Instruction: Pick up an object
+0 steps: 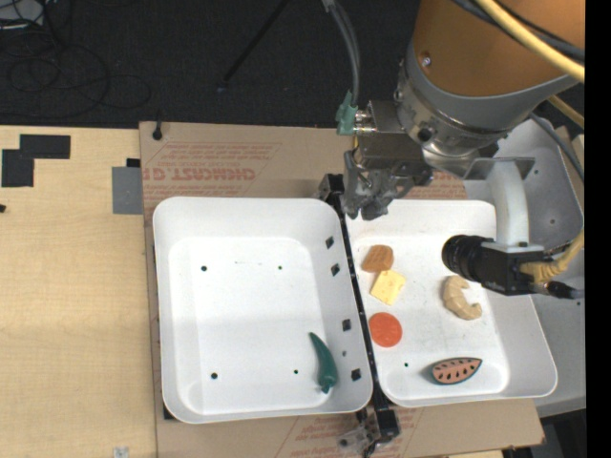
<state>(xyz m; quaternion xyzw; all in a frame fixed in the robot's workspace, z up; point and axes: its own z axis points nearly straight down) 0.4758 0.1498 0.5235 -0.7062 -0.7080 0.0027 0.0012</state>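
My gripper [372, 203] hangs over the far left corner of the right bin [520, 370], with nothing visible in it. Just below it in that bin lie a brown bread-like piece [378, 258] and a yellow cheese wedge [387, 286]. A red-orange disc [386, 329] sits nearer the front. A tan croissant-shaped piece [461, 298] lies to the right, and a watermelon slice [454, 370] rests by the front wall. A dark green pepper [323, 361] lies in the front right corner of the left bin [181, 256].
A black cylinder on a white mount [487, 260] reaches over the right bin from the right, beside the croissant. The divider where the two bins meet [346, 294] carries black clips. Cardboard [229, 165] lies under the bins.
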